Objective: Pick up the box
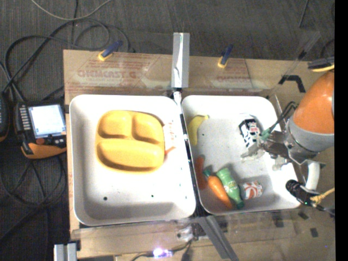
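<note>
nearest the camera in the right white bin [228,208] lay a small red-and-white can [252,189], a green pouch [228,181] and an orange toy carrot [216,186]. just beyond, the gripper [255,148] hovered low at the grey arm's [310,137] end; how wide it stood could not be told, and nothing showed in its hold. the small black-and-white box [248,131] sat right beside it, farther back. the approach step seemed in hand; next it would need centring over the box. a yellow banana [194,126] lay beyond; the left bin [87,200] held a yellow divided plate [130,140].
</note>
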You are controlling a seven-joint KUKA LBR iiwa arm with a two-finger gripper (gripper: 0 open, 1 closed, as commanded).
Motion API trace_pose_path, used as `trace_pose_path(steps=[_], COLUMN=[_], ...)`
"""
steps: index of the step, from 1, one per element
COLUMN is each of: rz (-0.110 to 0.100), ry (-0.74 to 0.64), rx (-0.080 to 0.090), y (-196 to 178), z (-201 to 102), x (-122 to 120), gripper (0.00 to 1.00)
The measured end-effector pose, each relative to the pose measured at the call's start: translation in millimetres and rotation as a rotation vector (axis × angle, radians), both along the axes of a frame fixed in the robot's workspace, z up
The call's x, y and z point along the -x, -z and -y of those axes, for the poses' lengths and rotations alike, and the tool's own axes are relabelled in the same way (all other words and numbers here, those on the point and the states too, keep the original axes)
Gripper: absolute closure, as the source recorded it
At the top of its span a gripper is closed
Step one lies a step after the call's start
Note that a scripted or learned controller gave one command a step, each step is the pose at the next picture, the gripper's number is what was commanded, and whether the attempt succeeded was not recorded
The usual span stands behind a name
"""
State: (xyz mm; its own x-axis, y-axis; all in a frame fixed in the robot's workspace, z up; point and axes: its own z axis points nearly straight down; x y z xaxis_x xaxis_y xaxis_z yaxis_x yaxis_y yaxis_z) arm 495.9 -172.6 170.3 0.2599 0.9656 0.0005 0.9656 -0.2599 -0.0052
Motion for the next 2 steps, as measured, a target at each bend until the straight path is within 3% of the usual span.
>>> trace_pose_path(steps=[1,2], rz=[0.0,0.001], ry=[0.0,0.05], rx=[0.0,0.002], y=[0,31], z=[0,-19], x=[0,6], gripper=[0.0,0.0])
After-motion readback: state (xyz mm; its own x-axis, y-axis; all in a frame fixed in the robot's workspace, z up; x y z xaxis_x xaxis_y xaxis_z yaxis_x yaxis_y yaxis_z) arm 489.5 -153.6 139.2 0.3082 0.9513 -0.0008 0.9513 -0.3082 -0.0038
